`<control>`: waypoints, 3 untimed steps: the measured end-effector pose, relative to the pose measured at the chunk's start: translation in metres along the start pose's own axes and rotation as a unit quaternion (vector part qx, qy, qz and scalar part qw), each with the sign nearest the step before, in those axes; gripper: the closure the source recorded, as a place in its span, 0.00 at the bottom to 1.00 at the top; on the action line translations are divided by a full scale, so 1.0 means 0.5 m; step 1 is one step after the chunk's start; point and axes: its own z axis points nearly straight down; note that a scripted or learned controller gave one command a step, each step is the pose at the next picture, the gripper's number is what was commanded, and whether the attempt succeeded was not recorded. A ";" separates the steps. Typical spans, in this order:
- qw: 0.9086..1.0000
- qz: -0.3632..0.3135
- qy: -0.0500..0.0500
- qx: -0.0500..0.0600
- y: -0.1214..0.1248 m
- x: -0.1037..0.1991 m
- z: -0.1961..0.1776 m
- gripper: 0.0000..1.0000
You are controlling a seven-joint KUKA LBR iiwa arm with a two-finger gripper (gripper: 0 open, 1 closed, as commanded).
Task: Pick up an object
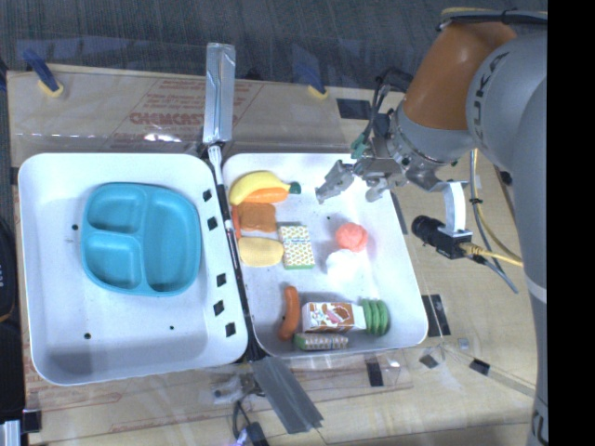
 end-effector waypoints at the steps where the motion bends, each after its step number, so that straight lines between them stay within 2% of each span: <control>1: 1.000 -0.025 0.000 0.001 -0.106 0.023 0.282 0.00; 2: 0.996 -0.090 -0.001 -0.002 -0.060 -0.005 0.308 0.00; 3: 0.996 -0.091 -0.001 -0.002 -0.059 -0.006 0.287 1.00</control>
